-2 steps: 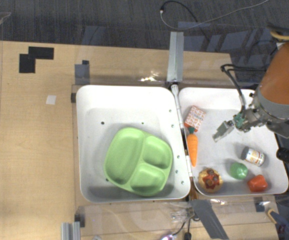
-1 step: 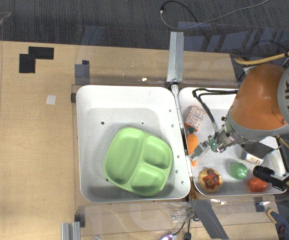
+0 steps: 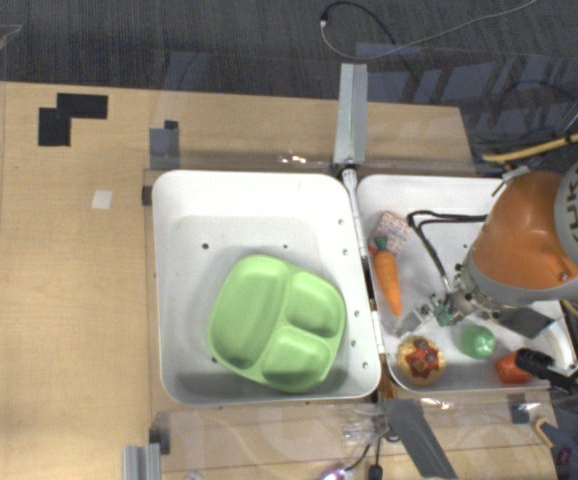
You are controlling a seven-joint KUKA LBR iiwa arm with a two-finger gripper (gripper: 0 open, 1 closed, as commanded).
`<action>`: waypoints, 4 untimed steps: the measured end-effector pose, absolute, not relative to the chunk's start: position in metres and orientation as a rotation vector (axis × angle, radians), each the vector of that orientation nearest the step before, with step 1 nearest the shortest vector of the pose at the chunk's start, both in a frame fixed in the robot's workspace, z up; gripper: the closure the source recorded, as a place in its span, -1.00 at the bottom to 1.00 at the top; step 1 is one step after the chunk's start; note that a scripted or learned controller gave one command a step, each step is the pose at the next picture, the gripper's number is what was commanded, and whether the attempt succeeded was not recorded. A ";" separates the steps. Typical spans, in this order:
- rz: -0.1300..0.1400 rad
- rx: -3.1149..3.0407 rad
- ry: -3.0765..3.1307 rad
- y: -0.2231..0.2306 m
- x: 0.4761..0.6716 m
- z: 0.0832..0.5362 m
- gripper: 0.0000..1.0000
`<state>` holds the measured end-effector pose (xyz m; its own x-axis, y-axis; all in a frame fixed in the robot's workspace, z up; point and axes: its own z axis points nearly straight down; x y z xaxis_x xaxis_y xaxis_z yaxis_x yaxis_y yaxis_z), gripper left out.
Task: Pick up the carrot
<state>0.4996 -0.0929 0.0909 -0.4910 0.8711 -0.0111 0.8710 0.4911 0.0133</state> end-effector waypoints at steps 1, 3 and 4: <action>0.018 1.573 2.696 -0.091 0.502 0.103 1.00; 0.011 1.667 2.645 -0.138 0.578 0.090 -1.00; 0.004 1.757 2.594 -0.206 0.574 0.175 -1.00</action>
<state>0.5736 -0.2059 0.1746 -0.3709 0.9287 -0.0055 0.9286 0.3709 0.0066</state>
